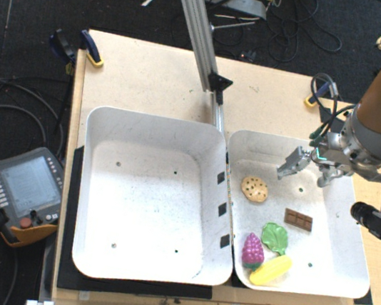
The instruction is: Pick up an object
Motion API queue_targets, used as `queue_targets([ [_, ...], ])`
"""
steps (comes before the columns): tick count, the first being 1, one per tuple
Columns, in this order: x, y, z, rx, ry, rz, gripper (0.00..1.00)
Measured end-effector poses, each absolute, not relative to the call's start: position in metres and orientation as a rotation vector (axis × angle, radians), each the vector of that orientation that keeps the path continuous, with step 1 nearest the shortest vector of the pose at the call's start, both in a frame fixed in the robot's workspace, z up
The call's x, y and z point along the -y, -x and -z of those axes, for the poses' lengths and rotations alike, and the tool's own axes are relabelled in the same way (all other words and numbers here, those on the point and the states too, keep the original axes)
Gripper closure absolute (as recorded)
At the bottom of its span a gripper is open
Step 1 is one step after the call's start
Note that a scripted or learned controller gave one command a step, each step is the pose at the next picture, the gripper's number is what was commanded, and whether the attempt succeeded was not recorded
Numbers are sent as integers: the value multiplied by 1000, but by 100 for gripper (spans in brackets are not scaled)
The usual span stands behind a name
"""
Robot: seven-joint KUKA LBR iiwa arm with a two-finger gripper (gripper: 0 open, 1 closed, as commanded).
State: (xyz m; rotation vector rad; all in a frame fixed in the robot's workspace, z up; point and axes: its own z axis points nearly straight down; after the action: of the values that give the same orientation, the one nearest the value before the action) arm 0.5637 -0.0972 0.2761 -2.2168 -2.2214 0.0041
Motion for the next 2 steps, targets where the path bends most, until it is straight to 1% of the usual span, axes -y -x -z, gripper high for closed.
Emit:
queue_targets([
  [1, 97, -564, -278, 2222, 2221, 0, 0],
  [2, 93, -558, -216, 2216, 2219, -7, 0],
])
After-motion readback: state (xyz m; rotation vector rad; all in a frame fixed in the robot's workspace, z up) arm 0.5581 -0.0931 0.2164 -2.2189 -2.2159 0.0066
